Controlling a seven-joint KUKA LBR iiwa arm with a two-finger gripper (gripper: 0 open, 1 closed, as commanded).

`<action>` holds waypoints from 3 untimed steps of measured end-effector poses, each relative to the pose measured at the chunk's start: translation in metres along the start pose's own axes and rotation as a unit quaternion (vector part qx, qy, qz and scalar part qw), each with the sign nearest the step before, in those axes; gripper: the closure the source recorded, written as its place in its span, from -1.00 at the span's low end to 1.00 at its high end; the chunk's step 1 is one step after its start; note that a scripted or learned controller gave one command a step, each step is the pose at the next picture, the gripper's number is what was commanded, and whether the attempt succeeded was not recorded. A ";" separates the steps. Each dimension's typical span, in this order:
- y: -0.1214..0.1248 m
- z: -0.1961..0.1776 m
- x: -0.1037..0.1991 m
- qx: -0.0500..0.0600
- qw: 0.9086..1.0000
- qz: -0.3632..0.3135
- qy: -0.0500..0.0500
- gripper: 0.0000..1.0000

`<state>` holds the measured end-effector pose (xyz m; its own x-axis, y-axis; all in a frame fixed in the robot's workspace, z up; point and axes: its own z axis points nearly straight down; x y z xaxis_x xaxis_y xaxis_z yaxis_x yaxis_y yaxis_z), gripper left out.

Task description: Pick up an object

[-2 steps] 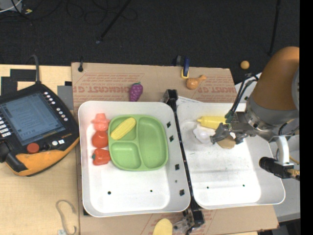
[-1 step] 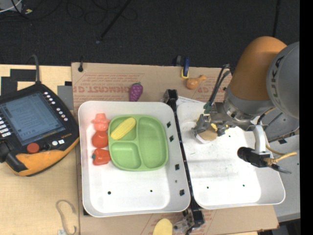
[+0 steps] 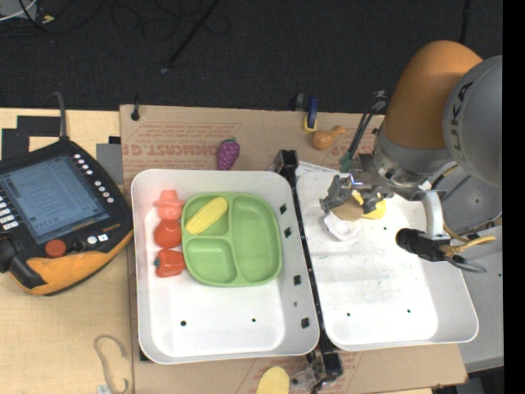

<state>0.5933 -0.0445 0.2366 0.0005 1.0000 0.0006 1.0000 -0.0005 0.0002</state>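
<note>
Starting at the near edge, a rounded yellow thing (image 3: 273, 379) lies on the cardboard just in front of the seam between the two bins, and a metal hook (image 3: 111, 358) rests on the bench off the left bin's near corner.

The left bin (image 3: 213, 335) holds a green divided plate (image 3: 254, 245) in its far half. A yellow toy corn cob (image 3: 205, 213) lies tilted in the plate's far-left compartment. Three toys line up just beside the plate's left rim: a red one (image 3: 170, 263) nearest, another red one (image 3: 166, 233) behind it, and a pink one (image 3: 168, 203) farthest. A teach pendant (image 3: 53, 203) with a lit screen sits on the bench to the left of this bin; its screen text is too small to read.

In the right bin (image 3: 394, 322), the gripper (image 3: 348, 200) is down in the far-left corner. A tan lump (image 3: 349, 212) sits right under it, a yellow piece (image 3: 376, 211) touches that lump's right side, and a white crumpled thing (image 3: 340, 227) lies just in front. Whether the gripper is open or closed, or has hold of the tan lump, cannot be told.

Behind the bins, the cardboard sheet (image 3: 180, 142) bears faint red printing, upside down and not legible. A purple grape toy (image 3: 228, 153), a tan duck-like toy (image 3: 327, 136) and a blue-and-yellow clip (image 3: 310, 116) rest on it. The letters "KU" show on the arm's grey housing (image 3: 456, 107).
</note>
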 end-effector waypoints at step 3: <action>-0.013 0.014 -0.004 0.002 1.000 -0.001 0.000 1.00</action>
